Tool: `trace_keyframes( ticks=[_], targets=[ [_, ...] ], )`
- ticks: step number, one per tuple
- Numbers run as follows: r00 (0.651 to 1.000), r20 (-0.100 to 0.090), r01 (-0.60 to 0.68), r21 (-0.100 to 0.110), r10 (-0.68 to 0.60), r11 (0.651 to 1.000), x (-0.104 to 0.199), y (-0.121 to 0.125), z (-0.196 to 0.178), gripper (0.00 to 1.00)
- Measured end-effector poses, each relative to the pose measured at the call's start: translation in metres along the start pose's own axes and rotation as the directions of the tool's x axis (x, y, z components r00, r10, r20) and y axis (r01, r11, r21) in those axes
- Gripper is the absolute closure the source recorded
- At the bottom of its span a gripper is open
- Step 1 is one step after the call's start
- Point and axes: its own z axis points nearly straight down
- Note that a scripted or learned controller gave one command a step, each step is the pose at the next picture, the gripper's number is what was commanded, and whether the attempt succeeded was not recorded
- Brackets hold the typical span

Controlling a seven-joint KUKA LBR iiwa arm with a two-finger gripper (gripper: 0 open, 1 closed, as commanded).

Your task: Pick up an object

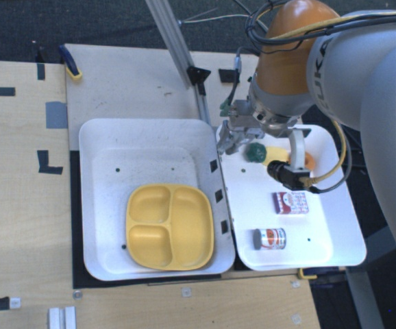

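The right bin point(335, 245) holds a green ball point(256, 153), a yellow piece point(277, 155) with an orange piece point(310, 161) beside it, a red and white box point(290, 203) and a small red-labelled can point(270, 238) lying on its side. My gripper point(233, 140) hangs low over the far left corner of that bin, just left of the green ball. Nothing shows in its grasp. The arm's wrist and a black cable cover part of the yellow piece.
The left bin point(102, 156) bears a yellow divided plate point(170, 226) at its near side. A slanted metal pole point(174, 40) rises behind the bins. The wall between the two bins point(222, 190) lies right below my gripper.
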Motion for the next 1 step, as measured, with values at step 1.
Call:
trace_keyframes(
  ticks=[1],
  targets=[
    [1.000,0.001,0.000,0.002,0.000,1.000,0.0586,-0.0052,0.0175,1.00]
  ],
)
